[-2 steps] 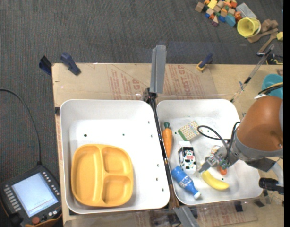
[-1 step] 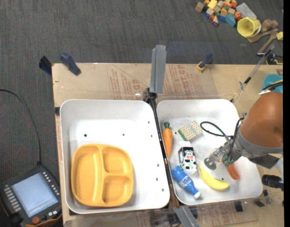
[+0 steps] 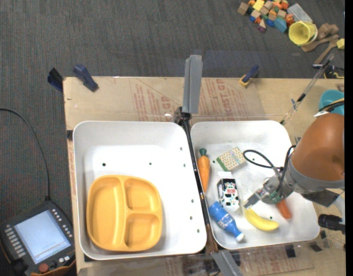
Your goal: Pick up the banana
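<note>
The yellow banana (image 3: 261, 221) lies curved on the floor of the right bin (image 3: 245, 129), near its front edge. My gripper (image 3: 250, 202) reaches in from the right under the grey arm with the orange band. Its tip hangs just above the banana's left end, close to it or touching it. Nothing shows lifted off the bin floor.
The right bin also holds an orange carrot (image 3: 203, 171), a green patterned packet (image 3: 231, 158), a black-and-white carton (image 3: 227, 192), a blue bottle (image 3: 225, 219) and a red piece (image 3: 284, 210) beside the banana. A black cable (image 3: 260, 158) loops above. A yellow divided tray (image 3: 125, 213) sits in the left bin (image 3: 84, 148).
</note>
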Tool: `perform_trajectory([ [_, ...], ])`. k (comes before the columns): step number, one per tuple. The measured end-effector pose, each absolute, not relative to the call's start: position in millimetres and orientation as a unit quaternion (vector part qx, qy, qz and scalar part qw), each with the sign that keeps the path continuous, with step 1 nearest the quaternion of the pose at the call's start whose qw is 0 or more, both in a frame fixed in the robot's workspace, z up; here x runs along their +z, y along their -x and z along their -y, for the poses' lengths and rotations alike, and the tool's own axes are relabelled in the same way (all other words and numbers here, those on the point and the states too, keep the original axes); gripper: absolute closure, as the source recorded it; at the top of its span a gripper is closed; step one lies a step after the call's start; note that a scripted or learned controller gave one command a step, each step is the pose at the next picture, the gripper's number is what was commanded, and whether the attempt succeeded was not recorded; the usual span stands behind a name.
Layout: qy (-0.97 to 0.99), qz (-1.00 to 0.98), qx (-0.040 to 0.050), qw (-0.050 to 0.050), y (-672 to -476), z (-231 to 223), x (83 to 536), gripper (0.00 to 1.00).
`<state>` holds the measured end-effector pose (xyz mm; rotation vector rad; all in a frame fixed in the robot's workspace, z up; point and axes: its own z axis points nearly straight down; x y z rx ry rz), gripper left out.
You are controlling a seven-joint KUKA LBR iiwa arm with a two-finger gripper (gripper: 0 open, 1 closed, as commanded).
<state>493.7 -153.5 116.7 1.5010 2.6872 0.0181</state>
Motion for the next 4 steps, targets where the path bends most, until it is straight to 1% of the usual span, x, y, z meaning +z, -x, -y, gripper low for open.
perform_trajectory([
  [1,-0.462,-0.887,0.0001,-0.001,-566.6,111,129,0.0],
  [2,-0.397,-0.918,0.0004,-0.002,-509.9,136,138,0.0],
  [3,-0.341,-0.94,0.0007,-0.002,-475.3,155,86,0.0],
  [4,-0.344,-0.939,0.0018,-0.003,-475.4,156,95,1.0],
])
